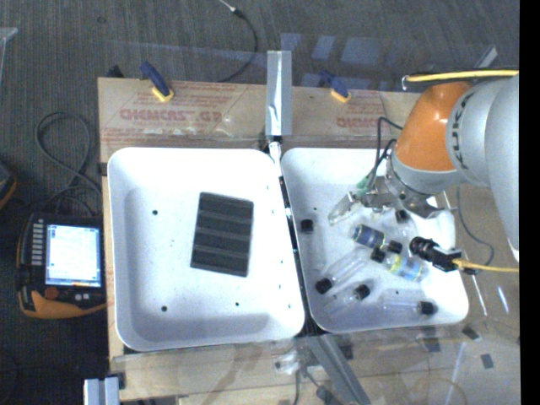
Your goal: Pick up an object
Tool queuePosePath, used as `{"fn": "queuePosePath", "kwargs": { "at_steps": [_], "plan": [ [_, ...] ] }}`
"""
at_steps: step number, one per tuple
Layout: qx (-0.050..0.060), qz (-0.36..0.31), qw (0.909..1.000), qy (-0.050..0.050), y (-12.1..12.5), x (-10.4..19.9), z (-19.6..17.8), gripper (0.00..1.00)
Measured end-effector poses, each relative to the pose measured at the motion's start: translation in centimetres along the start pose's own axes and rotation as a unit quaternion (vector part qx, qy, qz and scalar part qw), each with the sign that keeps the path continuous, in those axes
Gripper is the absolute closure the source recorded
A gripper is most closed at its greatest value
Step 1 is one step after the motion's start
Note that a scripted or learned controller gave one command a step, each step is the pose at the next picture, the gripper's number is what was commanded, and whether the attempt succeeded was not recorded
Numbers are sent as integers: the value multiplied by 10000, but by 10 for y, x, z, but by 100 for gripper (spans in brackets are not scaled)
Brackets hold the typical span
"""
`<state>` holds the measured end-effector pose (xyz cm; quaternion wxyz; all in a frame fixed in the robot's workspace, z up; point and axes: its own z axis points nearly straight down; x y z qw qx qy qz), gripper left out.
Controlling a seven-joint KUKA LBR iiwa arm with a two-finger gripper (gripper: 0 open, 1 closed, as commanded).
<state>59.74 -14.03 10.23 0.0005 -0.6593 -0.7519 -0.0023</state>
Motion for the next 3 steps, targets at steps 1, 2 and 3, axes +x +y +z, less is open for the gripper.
{"fn": "queuePosePath", "kwargs": {
  "at_steps": [1, 2, 3],
  "plan": [
    [-48, -135, 9999, -46, -66, -21, 11, 0],
    [-83, -139, 9999, -45, -64, -20, -1, 100],
    [19, 282, 9996, -30, -4, -23, -87, 100]
  ]
}}
